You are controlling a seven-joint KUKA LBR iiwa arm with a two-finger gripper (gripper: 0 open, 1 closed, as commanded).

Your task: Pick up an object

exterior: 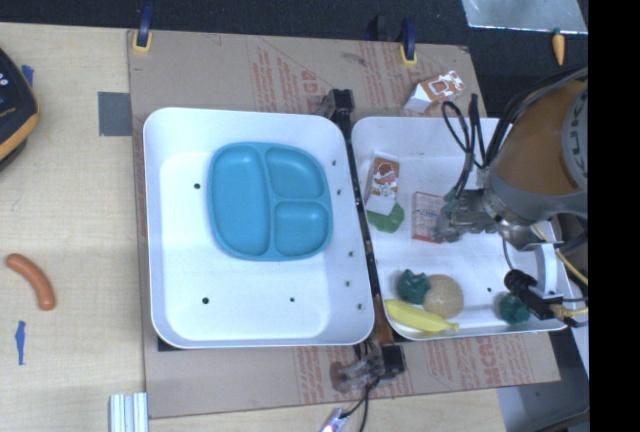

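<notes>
My gripper (452, 221) hangs low over the middle of the right bin (400, 135), reaching in from the right. Its tip is at the right edge of a flat red-and-white packet (426, 217). Left of that lies a small white-and-red carton (384, 180) with a green piece (386, 216) at its lower end. Along the bin's front are a yellow banana (420, 319), a beige round object (443, 297) and a dark green object (412, 282). A teal object (514, 308) sits at the front right, partly behind the arm.
The left bin (175, 250) holds a blue divided plate (269, 200). A small carton (436, 92) lies on the cardboard behind the right bin. A sausage (32, 280) rests on the bench at far left, near a yellow-black device (12, 110). Black cables (462, 135) loop above the wrist.
</notes>
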